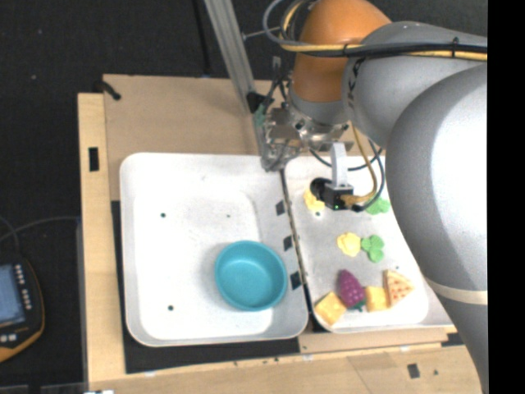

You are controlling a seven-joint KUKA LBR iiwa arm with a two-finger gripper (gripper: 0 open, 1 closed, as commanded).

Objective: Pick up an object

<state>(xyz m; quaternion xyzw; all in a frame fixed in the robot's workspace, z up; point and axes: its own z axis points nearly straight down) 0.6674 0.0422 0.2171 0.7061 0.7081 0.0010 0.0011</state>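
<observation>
Camera view: the grey two-finger gripper (pixel 276 154) hangs at the far end of the seam between both bins; how wide it stands cannot be told. A small yellow piece (pixel 314 201), possibly toy food, lies near it in the right shallow white bin (pixel 321 257). A round blue plastic bowl (pixel 250 275) sits in the left shallow white bin (pixel 189 212).

Pale wooden bench (pixel 164 113) on a dark floor. Two shallow white bins side by side: left bin (pixel 156 187) and right bin (pixel 324 236), rims touching, small black clips (pixel 289 241) along the join. Aluminium rail (pixel 225 31) slants up at the far side. Handheld screen unit (pixel 15 302) at the left edge, off the bench, with a thin cable (pixel 37 222) just beyond it.
</observation>
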